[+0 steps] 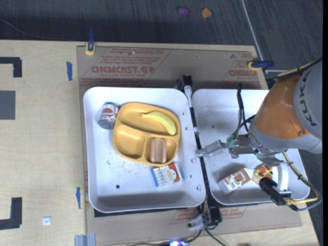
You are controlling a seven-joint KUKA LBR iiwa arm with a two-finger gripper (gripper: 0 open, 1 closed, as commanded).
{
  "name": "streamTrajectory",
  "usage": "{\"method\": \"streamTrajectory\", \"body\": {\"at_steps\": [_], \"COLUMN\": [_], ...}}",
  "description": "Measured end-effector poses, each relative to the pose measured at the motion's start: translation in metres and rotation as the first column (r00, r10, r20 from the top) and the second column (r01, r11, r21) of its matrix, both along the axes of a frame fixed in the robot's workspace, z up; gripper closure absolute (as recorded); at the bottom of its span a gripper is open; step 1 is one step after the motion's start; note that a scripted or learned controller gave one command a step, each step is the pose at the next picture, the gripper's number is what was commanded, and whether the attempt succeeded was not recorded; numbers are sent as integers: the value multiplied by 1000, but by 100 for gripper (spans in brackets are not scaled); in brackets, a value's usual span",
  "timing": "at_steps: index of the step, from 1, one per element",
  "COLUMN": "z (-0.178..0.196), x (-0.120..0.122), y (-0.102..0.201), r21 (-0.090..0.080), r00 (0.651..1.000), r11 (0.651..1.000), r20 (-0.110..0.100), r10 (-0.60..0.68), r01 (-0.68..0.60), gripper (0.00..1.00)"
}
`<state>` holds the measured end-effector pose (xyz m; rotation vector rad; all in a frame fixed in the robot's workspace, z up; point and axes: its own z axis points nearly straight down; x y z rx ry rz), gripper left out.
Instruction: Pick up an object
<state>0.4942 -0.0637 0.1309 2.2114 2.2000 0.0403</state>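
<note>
The pick had not been made yet: nothing showed in the gripper (pixel 220 147), which hung over the left edge of the right bin (pixel 215 111), and whether it was apart or together could not be told. The nearest candidate, an orange-and-white box (pixel 234 180), lay by that bin's front edge, near the gripper. In the left bin (pixel 102 163) a yellow plate (pixel 128 137) held a banana (pixel 161 120) — untouched. Descending, closing and lifting all remained.
</note>
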Motion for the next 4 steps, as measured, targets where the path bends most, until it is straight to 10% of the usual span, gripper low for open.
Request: {"method": "streamTrajectory", "body": {"at_steps": [4], "z": [-2], "x": [0], "y": [-2], "r21": [0], "r00": [1000], "r11": [1000], "r20": [0], "r10": [0], "r01": [0], "gripper": [0]}}
